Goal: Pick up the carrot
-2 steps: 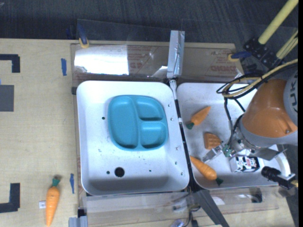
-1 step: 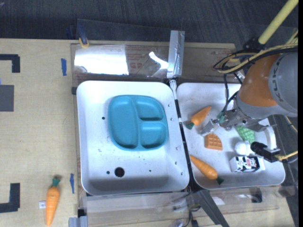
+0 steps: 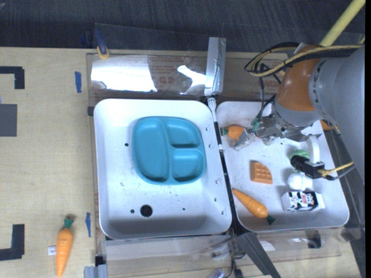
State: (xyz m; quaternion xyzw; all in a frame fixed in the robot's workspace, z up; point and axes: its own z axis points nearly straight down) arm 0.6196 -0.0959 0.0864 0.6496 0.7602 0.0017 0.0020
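Carrot (image 3: 250, 203) lies slanted near right bin's (image 3: 339, 213) front-left corner, well apart from end effector (image 3: 243, 139), grip state unreadable; best approach: descend over its thick middle, jaws across the long axis.

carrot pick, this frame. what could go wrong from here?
1. The claw sits at the right bin's top-left corner beside a small orange piece, away from the carrot; it may go for the wrong orange thing.
2. The carrot lies against the bin's left wall, so a finger could hit the rim.
3. A second carrot lies on the bench outside the bins, a possible false target.
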